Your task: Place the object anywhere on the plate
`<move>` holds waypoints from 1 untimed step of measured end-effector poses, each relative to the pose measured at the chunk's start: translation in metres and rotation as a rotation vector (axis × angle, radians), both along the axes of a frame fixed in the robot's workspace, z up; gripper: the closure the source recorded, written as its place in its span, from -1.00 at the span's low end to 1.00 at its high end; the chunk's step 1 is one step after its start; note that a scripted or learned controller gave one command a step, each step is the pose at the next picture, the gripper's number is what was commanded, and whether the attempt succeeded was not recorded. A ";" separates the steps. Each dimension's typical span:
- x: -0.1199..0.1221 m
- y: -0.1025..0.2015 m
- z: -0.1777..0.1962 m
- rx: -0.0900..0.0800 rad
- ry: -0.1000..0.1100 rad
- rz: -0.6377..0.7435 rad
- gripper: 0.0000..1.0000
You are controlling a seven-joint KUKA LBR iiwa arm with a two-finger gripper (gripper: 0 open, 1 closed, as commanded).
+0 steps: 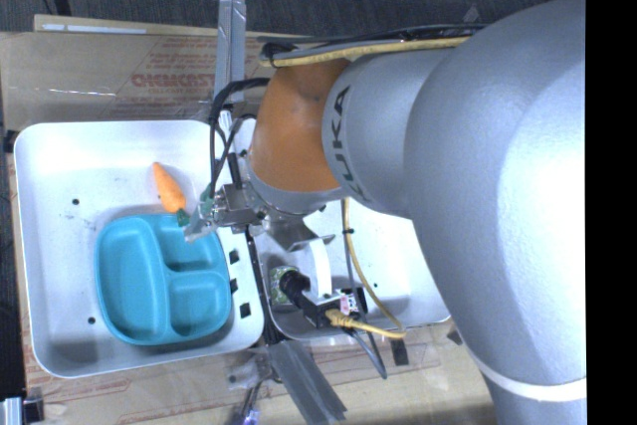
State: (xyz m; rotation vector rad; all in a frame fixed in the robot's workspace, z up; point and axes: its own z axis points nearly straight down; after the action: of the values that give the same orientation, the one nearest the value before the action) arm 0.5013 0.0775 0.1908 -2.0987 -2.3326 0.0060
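Arm [468, 164] nearest; orange carrot [169, 187] (tapered) touching blue plate [159, 279] rim.

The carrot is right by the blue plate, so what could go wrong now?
1. The carrot lies on the bin floor, just past the plate's top rim, so a push might slide it away instead of on.
2. The plate has raised rims and dividers; the carrot could end up propped on the rim and roll off.
3. The big arm hides the right bin.
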 end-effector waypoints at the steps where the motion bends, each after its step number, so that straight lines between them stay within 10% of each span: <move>1: -0.024 0.063 -0.080 0.004 -0.008 -0.076 -1.00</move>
State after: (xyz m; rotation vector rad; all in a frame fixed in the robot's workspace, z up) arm 0.4771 0.1410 0.1105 -2.1877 -2.2529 -0.0071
